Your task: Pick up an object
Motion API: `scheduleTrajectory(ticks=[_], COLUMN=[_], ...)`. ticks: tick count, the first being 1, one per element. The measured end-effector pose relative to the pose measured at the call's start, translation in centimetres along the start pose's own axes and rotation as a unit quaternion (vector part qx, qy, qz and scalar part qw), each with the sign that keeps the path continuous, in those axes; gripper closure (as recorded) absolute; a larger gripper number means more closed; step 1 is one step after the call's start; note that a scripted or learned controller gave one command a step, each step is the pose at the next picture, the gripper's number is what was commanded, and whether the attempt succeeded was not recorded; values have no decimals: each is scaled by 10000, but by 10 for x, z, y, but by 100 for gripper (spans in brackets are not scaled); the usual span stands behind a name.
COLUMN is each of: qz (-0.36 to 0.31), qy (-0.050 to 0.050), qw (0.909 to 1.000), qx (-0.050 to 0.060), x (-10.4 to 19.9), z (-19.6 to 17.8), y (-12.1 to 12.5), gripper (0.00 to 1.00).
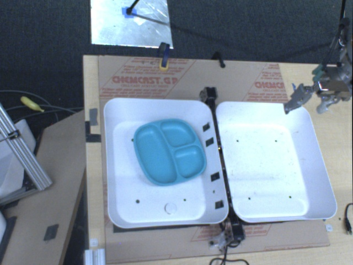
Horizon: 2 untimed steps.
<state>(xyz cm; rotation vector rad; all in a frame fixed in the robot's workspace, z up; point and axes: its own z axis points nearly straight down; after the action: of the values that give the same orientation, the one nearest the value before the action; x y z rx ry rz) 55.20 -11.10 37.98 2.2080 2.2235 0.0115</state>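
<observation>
My gripper point(305, 99) hung at the far right corner of the right bin point(309, 203), just above its rim, with two fingers point(292, 99) spread apart and nothing between them. So I was open and empty, and the pick had not begun in any real sense; I judged this the approach stage, before any descent.

The only thing worth picking lay well away from me to my left: a blue divided plate point(168, 150), flat in the middle of the left bin point(124, 203), its three compartments facing up. Between me and it ran the black clips point(212, 142) on the joint where the two bins met. Beneath me, the floor of the right bin held no object I could make out, only small dark specks.

The next move, as I judged it, called for a long traverse leftward across that joint, staying high enough to clear both rims, then a descent over the plate's edge. A shallow flat plate offers little to pinch, so I would have wanted one finger inside the raised rim and one outside; a descent onto its middle would likely close on nothing.
</observation>
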Motion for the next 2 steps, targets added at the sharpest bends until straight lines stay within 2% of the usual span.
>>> scheduleTrajectory(ticks=[1, 2], qz=[-15, -8], qy=[8, -4], qw=[10000, 10000], qx=[-10, 9], x=[49, 46], z=[-97, -103], y=[-60, -58], gripper=[0, 100])
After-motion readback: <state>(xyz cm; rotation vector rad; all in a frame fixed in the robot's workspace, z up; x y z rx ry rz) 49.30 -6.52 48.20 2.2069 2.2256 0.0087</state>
